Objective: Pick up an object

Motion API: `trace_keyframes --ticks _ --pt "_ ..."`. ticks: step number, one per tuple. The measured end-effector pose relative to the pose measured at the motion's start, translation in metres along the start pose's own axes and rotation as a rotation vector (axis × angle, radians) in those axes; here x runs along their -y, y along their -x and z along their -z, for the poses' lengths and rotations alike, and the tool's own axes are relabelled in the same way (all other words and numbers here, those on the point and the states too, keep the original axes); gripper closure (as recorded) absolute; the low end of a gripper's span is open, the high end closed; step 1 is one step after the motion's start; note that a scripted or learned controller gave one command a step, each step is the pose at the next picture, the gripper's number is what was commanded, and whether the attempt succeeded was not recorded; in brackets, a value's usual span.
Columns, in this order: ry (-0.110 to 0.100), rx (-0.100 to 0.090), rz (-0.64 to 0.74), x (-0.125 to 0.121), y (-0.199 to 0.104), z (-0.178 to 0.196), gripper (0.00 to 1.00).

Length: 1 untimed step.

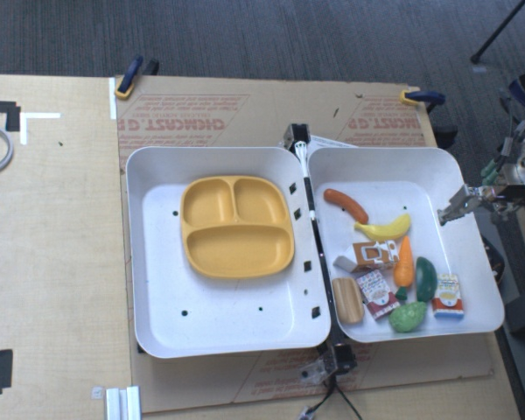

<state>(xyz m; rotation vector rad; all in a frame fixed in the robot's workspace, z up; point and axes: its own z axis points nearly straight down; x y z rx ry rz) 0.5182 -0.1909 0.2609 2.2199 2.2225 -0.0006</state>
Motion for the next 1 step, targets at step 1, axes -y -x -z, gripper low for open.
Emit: trace_keyframes --ticks 1 --pt "-0.001 -0.001 -0.144 0.0116 -0.0056 -0.1221 0.00"
